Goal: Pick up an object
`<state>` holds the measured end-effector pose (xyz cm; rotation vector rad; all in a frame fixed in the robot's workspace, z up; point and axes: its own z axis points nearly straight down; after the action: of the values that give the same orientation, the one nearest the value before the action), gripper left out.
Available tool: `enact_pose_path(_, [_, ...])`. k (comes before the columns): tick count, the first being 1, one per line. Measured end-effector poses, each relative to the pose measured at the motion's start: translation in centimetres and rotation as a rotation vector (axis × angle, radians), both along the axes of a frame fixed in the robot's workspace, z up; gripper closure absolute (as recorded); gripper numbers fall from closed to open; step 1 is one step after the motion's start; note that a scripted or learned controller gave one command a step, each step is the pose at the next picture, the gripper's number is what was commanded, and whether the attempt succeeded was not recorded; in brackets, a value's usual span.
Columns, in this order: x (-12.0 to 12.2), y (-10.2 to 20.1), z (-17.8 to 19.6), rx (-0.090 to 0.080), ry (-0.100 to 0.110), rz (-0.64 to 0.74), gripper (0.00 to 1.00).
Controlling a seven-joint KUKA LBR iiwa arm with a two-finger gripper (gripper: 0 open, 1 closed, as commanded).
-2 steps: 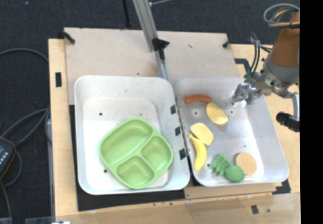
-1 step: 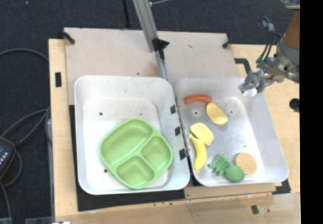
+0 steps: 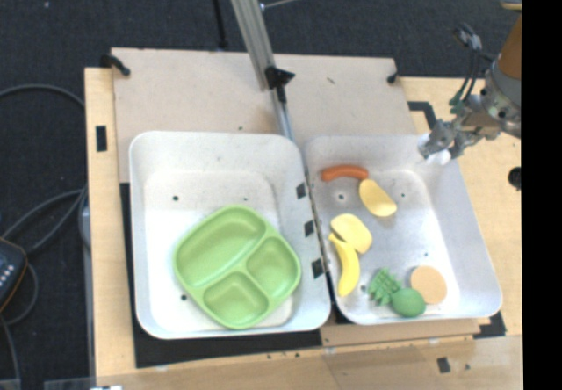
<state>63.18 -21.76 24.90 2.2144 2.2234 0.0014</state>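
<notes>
Camera view: gripper (image 3: pixel 436 147) is hovering at the right bin's (image 3: pixel 474 239) far corner, sausage (image 3: pixel 344 173) lying crosswise toward the bins' divide; jaw state unclear.

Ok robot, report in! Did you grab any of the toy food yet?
Gripper over right bin's top right corner, nothing grabbed. Toy food in right bin: hot dog, banana, others. Green divided plate in left bin. Nothing in the way.

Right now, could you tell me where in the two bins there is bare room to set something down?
Left bin: free across the back, behind the green divided plate. Right bin: bare along its right side, beyond the yellow chip. Crowded from the sausage to the banana and broccoli.
</notes>
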Motion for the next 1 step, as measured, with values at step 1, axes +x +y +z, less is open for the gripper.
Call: enact_pose_path(1, [0.26,4.54,-0.63,0.002,0.003,0.001,1.00])
